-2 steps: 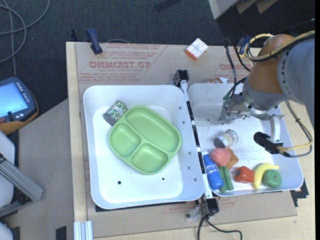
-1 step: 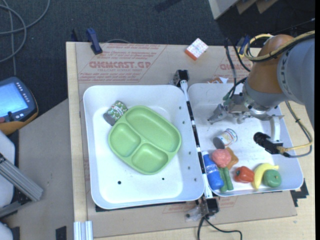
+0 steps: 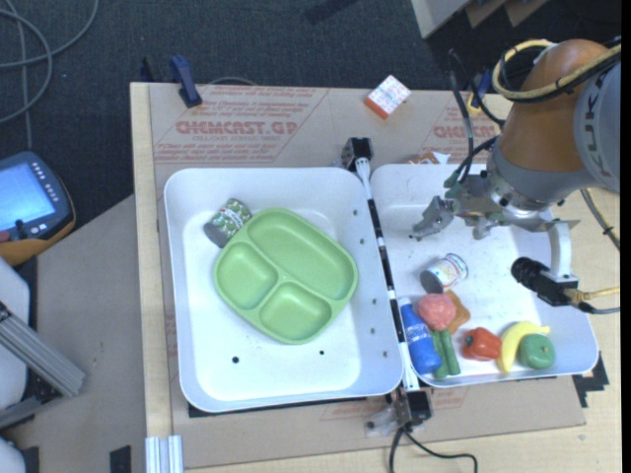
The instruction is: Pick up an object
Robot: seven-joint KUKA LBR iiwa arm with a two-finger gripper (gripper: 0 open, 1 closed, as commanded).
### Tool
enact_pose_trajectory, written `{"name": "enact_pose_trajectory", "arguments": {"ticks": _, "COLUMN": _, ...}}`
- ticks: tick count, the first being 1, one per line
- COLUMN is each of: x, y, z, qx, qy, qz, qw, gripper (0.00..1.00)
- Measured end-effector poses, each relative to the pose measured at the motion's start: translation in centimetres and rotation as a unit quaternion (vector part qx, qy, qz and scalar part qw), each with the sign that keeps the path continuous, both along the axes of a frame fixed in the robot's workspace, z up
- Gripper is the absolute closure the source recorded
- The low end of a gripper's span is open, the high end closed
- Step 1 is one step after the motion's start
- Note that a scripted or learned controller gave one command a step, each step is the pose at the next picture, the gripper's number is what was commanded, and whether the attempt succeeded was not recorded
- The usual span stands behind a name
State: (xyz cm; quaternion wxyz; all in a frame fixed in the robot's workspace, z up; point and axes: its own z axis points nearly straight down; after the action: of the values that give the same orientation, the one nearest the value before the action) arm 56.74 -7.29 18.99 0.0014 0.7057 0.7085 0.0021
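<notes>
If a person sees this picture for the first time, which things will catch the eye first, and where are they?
The green divided plate stands out most, lying in the left bin. Next comes the arm's orange band at upper right, with the gripper above the right bin. A bright cluster of toy food lies along that bin's near edge.

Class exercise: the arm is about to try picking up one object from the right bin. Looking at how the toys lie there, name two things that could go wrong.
1. The toys sit packed together: the pink toy, blue bottle and green stick touch, so the hand may nudge or catch a neighbour.
2. The banana and green apple lie close to the bin wall, which may block the hand.
</notes>
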Motion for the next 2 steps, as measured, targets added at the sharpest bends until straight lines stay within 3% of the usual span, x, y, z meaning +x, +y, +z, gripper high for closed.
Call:
{"name": "enact_pose_trajectory", "arguments": {"ticks": 1, "x": -0.4, "y": 0.0, "z": -0.5, "qx": -0.0001, "qy": 0.003, "qz": -0.002, "qw": 1.0000, "gripper": 0.00}}
{"name": "enact_pose_trajectory", "arguments": {"ticks": 2, "x": -1.8, "y": -2.4, "z": -11.1, "qx": 0.0001, "qy": 0.006, "qz": -0.004, "qw": 1.0000, "gripper": 0.00}}
